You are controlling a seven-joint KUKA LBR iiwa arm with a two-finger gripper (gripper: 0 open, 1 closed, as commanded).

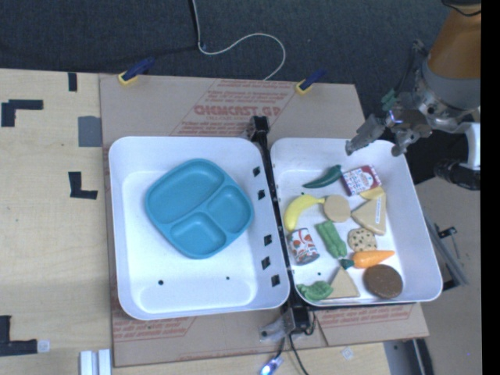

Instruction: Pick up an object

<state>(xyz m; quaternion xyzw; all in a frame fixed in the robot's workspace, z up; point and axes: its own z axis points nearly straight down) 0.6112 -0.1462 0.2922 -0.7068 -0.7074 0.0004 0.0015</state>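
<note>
My gripper (pixel 380 144) hangs over the far right corner of the right bin (pixel 422 233), its two fingers spread open with nothing between them. Just below it lie a red and white packet (pixel 361 180) and a dark green pepper (pixel 322 178). Further toward the front of that bin are a yellow banana (pixel 301 207), a round beige biscuit (pixel 337 208), a cheese wedge (pixel 373 214), a green pod (pixel 331 238), a small can (pixel 303 245), an orange carrot (pixel 370 258) and a brown disc (pixel 383 281).
The left bin (pixel 129 233) holds a blue divided plate (pixel 199 207). A black hinge strip (pixel 267 201) runs between the two bins. A white cable (pixel 234 45) loops over the far bench edge. The arm's orange band (pixel 457 41) stands at the upper right.
</note>
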